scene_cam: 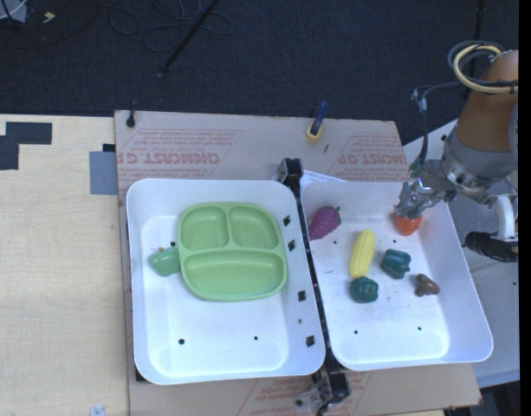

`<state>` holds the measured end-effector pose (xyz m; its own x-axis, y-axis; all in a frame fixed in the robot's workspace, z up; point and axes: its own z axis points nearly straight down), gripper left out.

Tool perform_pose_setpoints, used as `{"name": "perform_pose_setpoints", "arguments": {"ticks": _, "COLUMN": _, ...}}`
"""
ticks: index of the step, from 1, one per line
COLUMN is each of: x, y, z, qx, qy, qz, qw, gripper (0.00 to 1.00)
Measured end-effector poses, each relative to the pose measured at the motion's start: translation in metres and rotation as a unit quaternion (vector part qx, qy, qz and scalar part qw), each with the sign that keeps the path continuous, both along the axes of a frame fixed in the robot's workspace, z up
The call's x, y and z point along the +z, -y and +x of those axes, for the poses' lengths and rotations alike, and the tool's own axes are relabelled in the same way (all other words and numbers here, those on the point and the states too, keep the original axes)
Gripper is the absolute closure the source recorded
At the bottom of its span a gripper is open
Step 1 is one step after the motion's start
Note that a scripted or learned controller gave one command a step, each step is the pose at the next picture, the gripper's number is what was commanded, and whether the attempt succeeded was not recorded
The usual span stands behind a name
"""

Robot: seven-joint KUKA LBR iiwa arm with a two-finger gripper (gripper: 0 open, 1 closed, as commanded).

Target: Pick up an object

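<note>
**Tool low over the orange piece in the right bin**

The arm reaches in from the right, and its tool hangs at the far right part of the right bin. Directly under the tool sits an orange piece (small and rounded), touching or nearly touching the tool's tip. How far the tool is open cannot be told, since its tip merges with the orange piece from this angle, and whether it has hold of that piece cannot be told either.

To the tool's left and slightly nearer the camera lies a corn cob, upright along the bin. Further left, by the divider, is a purple piece. Nearer the camera than the tool are two dark green pieces, one just beside the corn and one below it, with a brown piece to their right.

Well to the tool's left, the left bin holds a green tray with three compartments and a small green piece touching its left edge. Both bins rest on the worktop.
</note>
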<state>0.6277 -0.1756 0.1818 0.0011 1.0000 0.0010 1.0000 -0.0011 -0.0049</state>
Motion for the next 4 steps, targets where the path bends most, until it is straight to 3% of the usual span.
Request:
{"name": "perform_pose_setpoints", "arguments": {"ticks": 1, "x": 0.038, "y": 0.001, "z": -0.001, "qx": 0.0, "qy": 0.001, "qz": 0.0001, "qw": 1.0, "gripper": 1.0}}
{"name": "perform_pose_setpoints", "arguments": {"ticks": 4, "x": 0.048, "y": -0.109, "z": -0.006, "qx": 0.0, "qy": 0.001, "qz": -0.0006, "qw": 1.0, "gripper": 1.0}}
